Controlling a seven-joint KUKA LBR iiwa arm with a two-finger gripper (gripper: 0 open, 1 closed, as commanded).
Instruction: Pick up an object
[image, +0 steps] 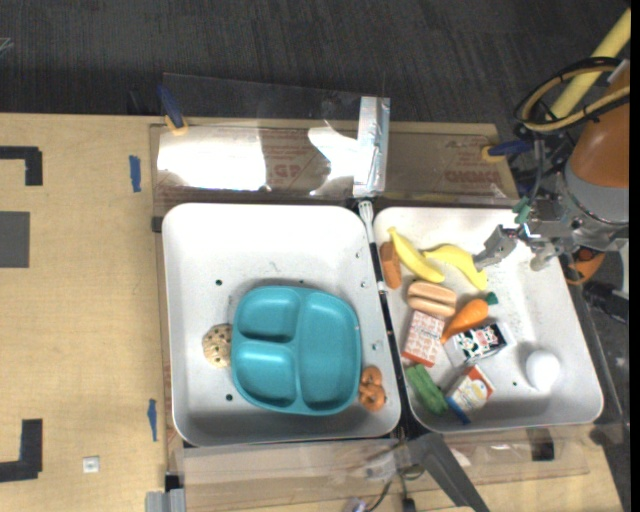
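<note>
Figure: overhead slanted view of a picking attempt, read from the near edge of the bench to the far edge.

Nearest the camera, in the right bin (585, 395), a green vegetable (427, 390) and a small carton (471, 388) are lying at about 7 o'clock, almost touching; a white egg-like ball (543, 368) is sitting apart at 4 o'clock. In the left bin (190, 300), a teal divided plate (297, 348) is filling the centre, with a cookie (216, 344) touching its 9 o'clock rim and a small orange piece (372, 388) at its 4 o'clock corner.

Mid-bin, a milk carton (478, 342), a carrot (467, 316), a red-and-white box (424, 338) and a hot dog (432, 296) are crowding together. A descent here risks pinching two items or pushing one aside.

Farther back, a banana (440, 260) is lying at 11 o'clock, just beside the gripper (515, 245), which is hovering at 1 o'clock of the right bin. Whether it is spread or pressed together cannot be told, and nothing is visibly held. The banana's curved, smooth skin is likely to slip from a shallow pinch, and the nearby bin wall could block a finger.
</note>
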